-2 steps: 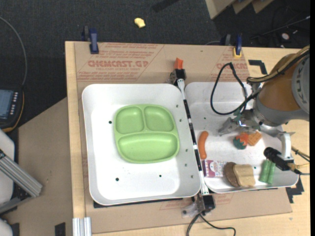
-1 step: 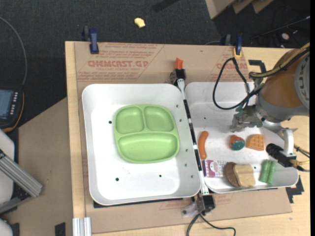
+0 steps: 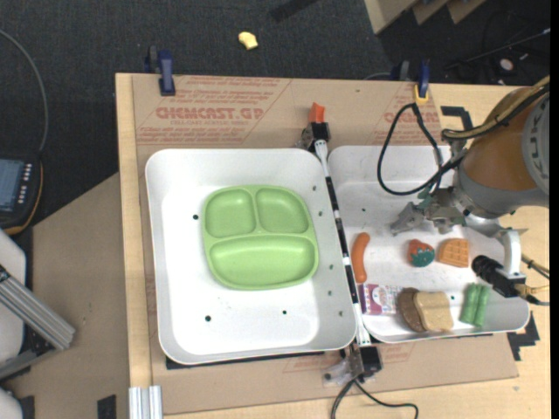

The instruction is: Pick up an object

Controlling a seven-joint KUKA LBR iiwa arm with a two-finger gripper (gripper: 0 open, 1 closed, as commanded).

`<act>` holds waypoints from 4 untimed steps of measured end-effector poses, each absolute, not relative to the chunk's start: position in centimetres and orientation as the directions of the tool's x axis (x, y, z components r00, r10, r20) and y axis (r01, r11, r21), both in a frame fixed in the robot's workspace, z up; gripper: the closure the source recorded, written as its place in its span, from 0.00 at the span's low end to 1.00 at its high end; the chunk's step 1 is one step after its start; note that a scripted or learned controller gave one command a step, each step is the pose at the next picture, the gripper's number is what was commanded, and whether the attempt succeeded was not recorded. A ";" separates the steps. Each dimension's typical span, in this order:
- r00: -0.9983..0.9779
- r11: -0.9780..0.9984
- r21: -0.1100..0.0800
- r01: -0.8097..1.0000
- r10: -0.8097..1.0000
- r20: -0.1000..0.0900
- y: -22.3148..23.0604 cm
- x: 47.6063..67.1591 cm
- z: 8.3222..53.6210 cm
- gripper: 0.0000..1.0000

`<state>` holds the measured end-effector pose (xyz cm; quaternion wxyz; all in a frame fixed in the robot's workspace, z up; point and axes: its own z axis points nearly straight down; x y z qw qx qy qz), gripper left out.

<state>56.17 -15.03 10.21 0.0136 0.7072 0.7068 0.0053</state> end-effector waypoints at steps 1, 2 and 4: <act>0.001 -0.001 -0.006 1.000 1.000 0.002 -13.8 51.1 8.3 0.00; -0.002 0.002 0.008 1.000 1.000 -0.004 -16.7 59.5 8.5 0.00; 0.000 0.000 0.002 1.000 1.000 -0.001 -15.5 55.3 9.5 1.00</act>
